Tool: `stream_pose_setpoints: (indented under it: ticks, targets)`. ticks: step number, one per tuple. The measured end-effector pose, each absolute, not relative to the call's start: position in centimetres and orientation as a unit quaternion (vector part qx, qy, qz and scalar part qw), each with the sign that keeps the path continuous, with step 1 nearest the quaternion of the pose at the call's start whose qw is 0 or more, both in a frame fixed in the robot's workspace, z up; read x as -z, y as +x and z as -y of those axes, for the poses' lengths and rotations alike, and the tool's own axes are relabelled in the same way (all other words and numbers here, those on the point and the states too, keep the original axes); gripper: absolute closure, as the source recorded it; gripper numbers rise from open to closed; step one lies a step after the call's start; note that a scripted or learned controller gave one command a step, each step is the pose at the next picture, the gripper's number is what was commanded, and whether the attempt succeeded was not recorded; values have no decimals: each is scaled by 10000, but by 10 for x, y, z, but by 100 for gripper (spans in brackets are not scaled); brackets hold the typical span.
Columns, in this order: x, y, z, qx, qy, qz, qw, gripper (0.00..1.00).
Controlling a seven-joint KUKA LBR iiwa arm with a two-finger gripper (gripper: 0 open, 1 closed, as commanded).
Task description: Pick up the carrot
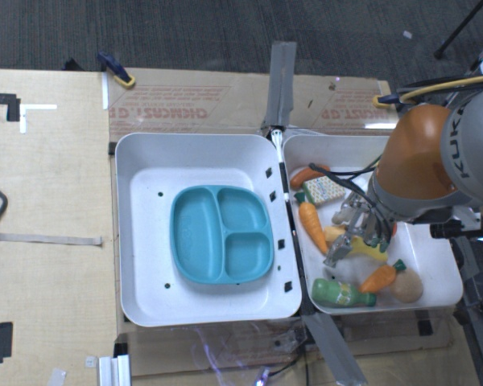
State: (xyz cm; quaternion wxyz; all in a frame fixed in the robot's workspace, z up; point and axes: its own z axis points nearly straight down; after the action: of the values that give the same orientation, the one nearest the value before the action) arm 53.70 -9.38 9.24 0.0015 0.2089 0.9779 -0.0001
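Down on the table (48, 183) the two white bins sit side by side, the left bin (137, 215) carrying just a teal divided plate (223, 234), and the right bin (435, 284) is where the crowd is. The grey arm (423, 163) with its orange band leans in from the right, and its claw (348, 238) hangs low over the middle of that clutter; whether it's spread or pressed together, I honestly can't tell from here. Now the carrot (311, 226): it lies just to the claw's left, close to the wall between the bins, long axis running near to far, slightly slanted. So the move looks like a short shift left, and I'd turn the wrist to close across the width. Tight quarters, though: a speckled block (323, 189) just beyond it, a yellow piece (362, 248) under the claw. There's a second, stubbier carrot (380, 278) nearer us, beside a green bottle (343, 294).
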Motion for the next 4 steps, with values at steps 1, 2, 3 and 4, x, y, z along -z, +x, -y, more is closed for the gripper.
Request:
stream_pose_setpoints:
  ticks: [1,2,3,4]
  targets:
    - [-92,522,105,1,3689,-9295,10,0]
    - [-93,479,169,0,3262,-9453,20,0]
    - [-102,482,169,-3,3247,-9458,44,100]
    - [-94,507,94,3,2584,-9660,40,100]
